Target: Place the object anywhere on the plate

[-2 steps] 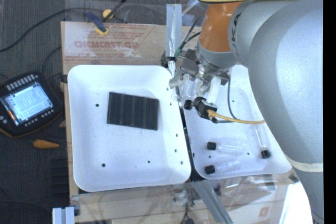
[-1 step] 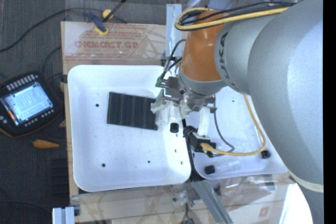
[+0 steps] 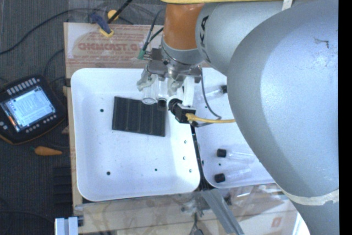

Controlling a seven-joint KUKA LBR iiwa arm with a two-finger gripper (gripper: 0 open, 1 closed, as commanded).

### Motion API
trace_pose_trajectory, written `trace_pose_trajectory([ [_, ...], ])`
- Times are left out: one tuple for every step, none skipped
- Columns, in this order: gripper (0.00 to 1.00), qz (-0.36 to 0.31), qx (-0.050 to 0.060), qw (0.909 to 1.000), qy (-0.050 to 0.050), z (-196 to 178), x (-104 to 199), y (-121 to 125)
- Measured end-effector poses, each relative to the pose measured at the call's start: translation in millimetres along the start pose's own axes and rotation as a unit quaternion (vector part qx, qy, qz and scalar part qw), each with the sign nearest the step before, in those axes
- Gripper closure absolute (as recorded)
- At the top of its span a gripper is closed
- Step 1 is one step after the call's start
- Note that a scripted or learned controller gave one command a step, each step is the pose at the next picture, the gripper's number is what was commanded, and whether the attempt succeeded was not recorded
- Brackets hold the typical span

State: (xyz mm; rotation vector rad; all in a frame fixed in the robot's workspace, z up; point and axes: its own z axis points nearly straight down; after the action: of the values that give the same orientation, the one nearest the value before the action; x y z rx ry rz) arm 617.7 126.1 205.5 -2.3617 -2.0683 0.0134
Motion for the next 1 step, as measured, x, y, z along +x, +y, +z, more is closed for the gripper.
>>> trace_pose_trajectory([
  [1.00, -0.039, -0.001, 0.9992, -0.001, -35.9, 74.1, 1.2],
])
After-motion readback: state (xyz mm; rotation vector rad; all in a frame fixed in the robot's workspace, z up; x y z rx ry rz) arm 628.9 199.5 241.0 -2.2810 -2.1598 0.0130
